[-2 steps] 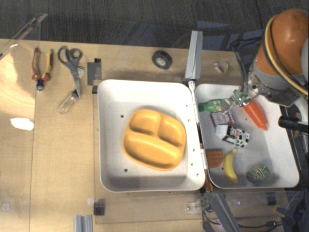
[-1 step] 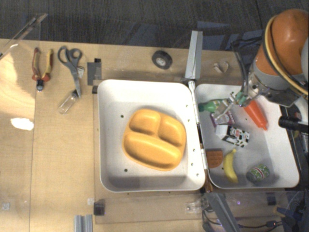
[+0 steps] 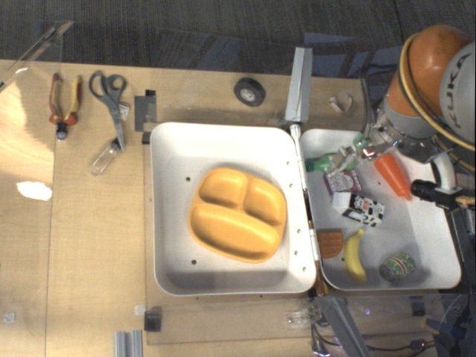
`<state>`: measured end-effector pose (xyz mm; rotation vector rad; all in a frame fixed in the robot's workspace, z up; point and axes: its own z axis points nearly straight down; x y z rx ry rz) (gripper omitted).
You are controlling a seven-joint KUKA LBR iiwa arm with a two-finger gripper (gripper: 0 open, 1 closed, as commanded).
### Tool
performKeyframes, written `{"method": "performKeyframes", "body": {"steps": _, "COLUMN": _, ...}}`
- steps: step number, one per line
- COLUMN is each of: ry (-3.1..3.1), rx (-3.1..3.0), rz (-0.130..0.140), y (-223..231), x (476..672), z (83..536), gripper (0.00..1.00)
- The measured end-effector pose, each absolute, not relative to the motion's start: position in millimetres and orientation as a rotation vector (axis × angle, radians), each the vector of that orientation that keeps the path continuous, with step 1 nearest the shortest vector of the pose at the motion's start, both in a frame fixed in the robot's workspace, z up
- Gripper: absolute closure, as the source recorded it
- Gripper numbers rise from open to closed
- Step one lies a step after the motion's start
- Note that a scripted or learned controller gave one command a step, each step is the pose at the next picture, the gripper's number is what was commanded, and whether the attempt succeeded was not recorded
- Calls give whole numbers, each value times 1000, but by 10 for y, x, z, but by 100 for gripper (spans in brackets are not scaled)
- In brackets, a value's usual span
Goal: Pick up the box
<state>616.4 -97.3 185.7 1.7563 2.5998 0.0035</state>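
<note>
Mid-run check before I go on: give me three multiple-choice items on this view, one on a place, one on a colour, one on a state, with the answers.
1. Where does the banana lie?
A. In the left bin
B. In the right bin, near its front edge
C. On the bench beside the scissors

2. What colour is the large moulded lump in the left bin?
A. Yellow-orange
B. Blue
C. Black

3. How do the scissors on the bench lie?
A. Standing upright in a holder
B. Inside the right bin
C. Flat on the bench, handles toward the far side

Answers:
1 B: the banana rests on the floor of the right bin, next to a brown block.
2 A: the lump in the left bin is plainly yellow-orange.
3 C: the scissors lie flat, left of both bins.
</note>
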Motion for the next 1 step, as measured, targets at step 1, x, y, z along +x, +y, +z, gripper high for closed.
{"method": "performKeyframes", "body": {"steps": 1, "ry": 2527, "rx": 1830, "rz": 19, "y": -922, "x": 6138, "z": 1051, "gripper": 0}}
